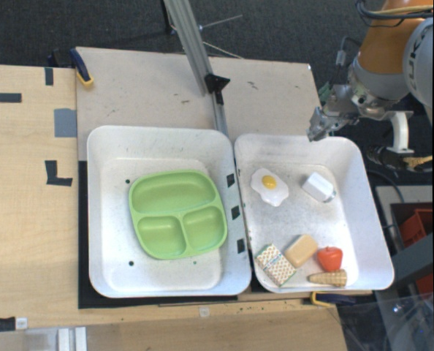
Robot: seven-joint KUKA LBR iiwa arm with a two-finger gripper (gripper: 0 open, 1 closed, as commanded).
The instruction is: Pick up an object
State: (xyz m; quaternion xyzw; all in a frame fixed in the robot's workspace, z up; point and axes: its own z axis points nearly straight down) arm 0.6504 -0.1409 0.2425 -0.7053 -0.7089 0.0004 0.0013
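So we're looking at the gripper hanging right over the far rim of the right bin, up by its top corner — honestly we can't tell how it's set, it's too small and dark from up here. Nothing is showing under it. The arm is reaching in from the right, with its orange band sitting at the top corner of the view.

Nearest to the gripper, inside the right bin, a small white block is lying near the far right side, and just to its left a toy fried egg is sitting with its yolk up. Well apart from those, down at the near end, we're seeing a little cluster — a checkered cracker, a tan bread slice touching it, a red tomato, and an ice cream cone lying on its side by the near rim.

Over in the left bin, a green divided plate is resting flat near the middle, three compartments facing up.
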